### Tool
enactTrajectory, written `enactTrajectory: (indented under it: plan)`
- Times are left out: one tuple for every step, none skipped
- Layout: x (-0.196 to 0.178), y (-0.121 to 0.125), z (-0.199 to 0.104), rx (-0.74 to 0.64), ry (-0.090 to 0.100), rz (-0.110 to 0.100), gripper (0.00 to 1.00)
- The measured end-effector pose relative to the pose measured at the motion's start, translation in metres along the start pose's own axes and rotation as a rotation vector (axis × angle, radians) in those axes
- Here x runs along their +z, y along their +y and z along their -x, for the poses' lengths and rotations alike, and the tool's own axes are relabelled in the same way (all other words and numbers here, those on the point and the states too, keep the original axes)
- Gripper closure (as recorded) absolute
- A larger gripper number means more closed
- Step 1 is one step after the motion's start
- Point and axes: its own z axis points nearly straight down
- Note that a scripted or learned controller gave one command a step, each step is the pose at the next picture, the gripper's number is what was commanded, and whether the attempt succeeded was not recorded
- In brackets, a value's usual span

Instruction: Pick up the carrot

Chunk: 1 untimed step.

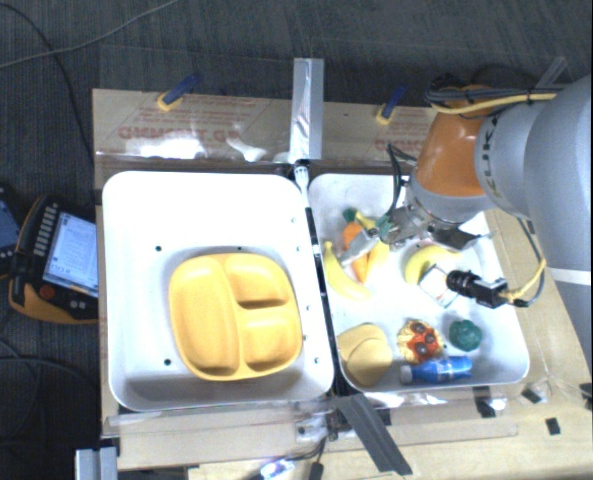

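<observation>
Claw [384, 230] sat low in the right bin [511, 368], right at the carrot [352, 235]. Couldn't tell claw state (the wrist hid it).

Relative to the carrot:
- banana [342, 276] lay just below it, touching or nearly so
- yellow lemon-like fruit [426, 261] to its right, near
- tan round piece [364, 352] well below
- blue bottle [438, 371] and green round item [465, 334] lower right, well apart
- yellow divided plate [236, 313] in the left bin [136, 218], lower left across the 2 bins' shared wall

Both bins rested on the bench [136, 108].
</observation>
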Motion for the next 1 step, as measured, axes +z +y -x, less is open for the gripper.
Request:
enactTrajectory:
  plan:
    - [-0.011,0.0011,0.001,0.0,0.0,0.003,1.0]
